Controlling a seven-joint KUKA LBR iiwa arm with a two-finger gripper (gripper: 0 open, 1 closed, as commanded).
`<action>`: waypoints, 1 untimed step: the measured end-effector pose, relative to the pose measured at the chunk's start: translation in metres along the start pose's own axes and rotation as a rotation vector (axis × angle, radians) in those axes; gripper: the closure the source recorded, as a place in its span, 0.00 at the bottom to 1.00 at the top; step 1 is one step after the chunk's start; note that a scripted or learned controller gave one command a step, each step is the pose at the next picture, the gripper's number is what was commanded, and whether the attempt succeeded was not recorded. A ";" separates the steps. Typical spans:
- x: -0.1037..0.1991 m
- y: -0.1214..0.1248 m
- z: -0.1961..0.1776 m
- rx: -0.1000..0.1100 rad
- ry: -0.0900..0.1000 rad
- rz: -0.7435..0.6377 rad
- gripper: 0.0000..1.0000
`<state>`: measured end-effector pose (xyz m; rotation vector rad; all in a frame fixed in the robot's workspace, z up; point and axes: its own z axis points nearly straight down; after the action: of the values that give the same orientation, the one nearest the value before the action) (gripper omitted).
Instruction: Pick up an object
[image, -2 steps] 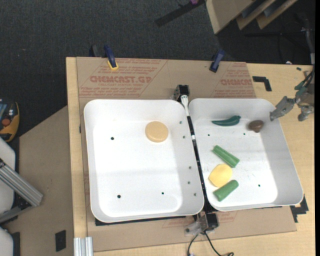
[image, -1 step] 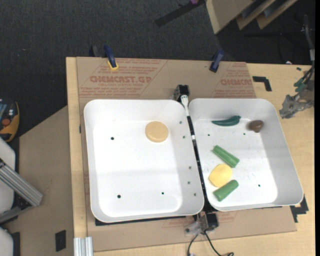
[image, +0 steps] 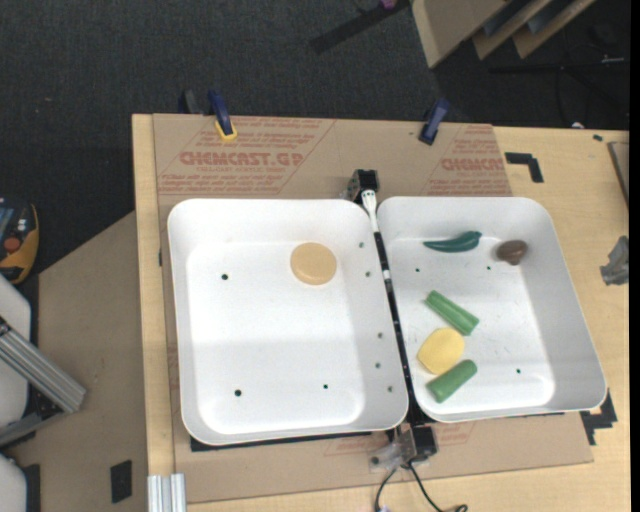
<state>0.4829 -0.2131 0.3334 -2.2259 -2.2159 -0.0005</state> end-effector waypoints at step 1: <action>0.060 -0.004 0.002 0.001 0.001 -0.009 1.00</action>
<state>0.4793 -0.1534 0.3315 -2.2147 -2.2248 -0.0001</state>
